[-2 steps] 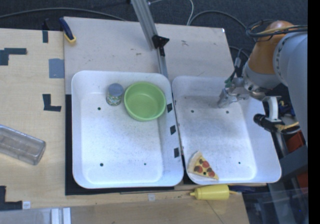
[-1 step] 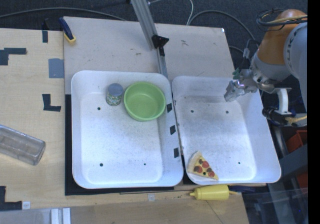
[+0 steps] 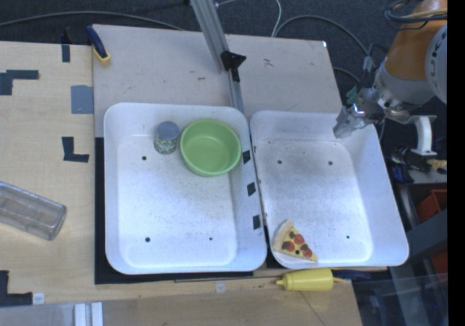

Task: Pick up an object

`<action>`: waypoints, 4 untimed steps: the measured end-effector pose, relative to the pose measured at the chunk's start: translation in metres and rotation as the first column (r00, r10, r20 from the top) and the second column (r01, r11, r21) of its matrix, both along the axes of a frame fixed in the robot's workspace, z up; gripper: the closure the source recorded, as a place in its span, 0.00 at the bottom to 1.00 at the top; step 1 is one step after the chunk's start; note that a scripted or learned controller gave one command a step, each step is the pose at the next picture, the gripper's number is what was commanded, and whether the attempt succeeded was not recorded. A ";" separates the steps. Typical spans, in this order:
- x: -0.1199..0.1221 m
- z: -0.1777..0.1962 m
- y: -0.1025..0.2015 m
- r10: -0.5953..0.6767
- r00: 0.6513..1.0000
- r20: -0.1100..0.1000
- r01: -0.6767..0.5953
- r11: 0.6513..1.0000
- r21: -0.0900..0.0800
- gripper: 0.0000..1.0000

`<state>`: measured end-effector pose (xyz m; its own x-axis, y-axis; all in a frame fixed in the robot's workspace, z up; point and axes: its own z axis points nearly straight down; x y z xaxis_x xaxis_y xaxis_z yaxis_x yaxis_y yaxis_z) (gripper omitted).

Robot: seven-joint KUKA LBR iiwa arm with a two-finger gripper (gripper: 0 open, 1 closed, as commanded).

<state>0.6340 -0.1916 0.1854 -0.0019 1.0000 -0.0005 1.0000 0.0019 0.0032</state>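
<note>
A green bowl (image 3: 211,147) sits at the back of the left bin (image 3: 131,245). Beside it on the left stands a small can with a grey lid (image 3: 166,136). A toy pizza slice (image 3: 293,241) lies at the front left corner of the right bin (image 3: 363,194). My gripper (image 3: 344,125) hangs over the back right corner of the right bin, far from all of these things. Nothing shows between its fingers.
A yellow mustard bottle (image 3: 305,280) lies on the bench just in front of the right bin. A clear plastic container (image 3: 29,210) lies on the wooden table at far left. A metal pole (image 3: 211,19) slants over the back, above the bins' divide. Cables trail behind.
</note>
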 end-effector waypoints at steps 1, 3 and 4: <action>0.001 0.041 0.000 0.000 1.000 0.001 0.000 1.000 0.000 1.00; 0.013 0.033 0.104 0.005 1.000 -0.006 -0.005 1.000 0.002 1.00; 0.006 0.034 0.162 0.005 1.000 -0.006 -0.005 1.000 0.002 1.00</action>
<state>0.6400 -0.0292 0.2198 -0.0073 1.0000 0.0019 1.0000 0.0073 -0.0023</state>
